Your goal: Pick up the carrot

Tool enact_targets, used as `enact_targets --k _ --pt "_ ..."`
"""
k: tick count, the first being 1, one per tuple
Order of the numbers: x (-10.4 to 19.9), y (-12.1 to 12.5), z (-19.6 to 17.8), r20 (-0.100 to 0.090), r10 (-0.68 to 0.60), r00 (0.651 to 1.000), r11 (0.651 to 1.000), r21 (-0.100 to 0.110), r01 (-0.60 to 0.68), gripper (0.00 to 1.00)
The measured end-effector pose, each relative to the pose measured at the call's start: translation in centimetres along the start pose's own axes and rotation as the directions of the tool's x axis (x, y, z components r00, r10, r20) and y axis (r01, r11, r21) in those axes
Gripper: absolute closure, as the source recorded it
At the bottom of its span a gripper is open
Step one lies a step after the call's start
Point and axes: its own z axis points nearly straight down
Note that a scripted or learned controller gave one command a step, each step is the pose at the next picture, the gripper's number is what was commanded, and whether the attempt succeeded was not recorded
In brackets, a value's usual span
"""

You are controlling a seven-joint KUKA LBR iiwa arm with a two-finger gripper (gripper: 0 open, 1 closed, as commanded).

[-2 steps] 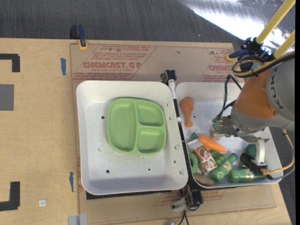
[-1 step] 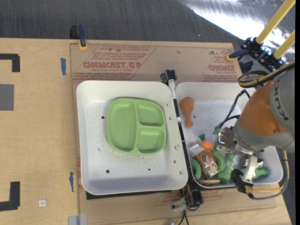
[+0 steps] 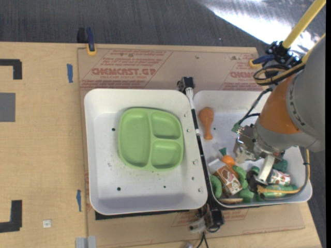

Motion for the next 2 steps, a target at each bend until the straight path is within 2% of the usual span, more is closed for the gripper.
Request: enact_targets --k 1,2 --pt "-1.4 -2.5 0.0 -0.014 0.454 0.891 0.891 -0.012 -0.454 0.00" --pt "3.6 -6.6 -9.3 0.004 0.564 0.826 0.826 0.007 -0.564 0.00"
